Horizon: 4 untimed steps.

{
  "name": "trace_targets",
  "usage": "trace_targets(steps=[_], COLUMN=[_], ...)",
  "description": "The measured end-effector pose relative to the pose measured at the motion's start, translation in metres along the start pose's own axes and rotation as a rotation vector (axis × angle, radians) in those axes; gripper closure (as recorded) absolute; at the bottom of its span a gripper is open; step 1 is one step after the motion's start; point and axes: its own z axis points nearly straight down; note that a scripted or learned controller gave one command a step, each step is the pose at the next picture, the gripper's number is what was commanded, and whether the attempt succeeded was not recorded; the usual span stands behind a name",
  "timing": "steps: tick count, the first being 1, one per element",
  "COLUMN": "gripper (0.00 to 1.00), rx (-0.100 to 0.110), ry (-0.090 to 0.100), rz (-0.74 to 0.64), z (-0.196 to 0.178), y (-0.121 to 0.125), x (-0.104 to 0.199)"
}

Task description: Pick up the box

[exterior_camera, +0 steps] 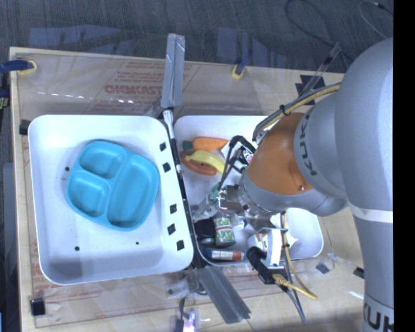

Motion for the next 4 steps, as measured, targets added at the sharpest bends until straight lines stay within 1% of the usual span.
trace_targets(steps=[1,2,3,4], gripper=[0.00,1.00,1.00,1.00], rx=[-0.015,-0.012,0.006,0.008], ry=[-0.015,-0.016,0.004,0.003], rz=[0.057,0.054,-0.001,0.088], z=[0.027,0.018,-0.068,-0.071], y=[0.025,0.025,0.044,0.076], x=[0.003,0.002,0.073,0.102])
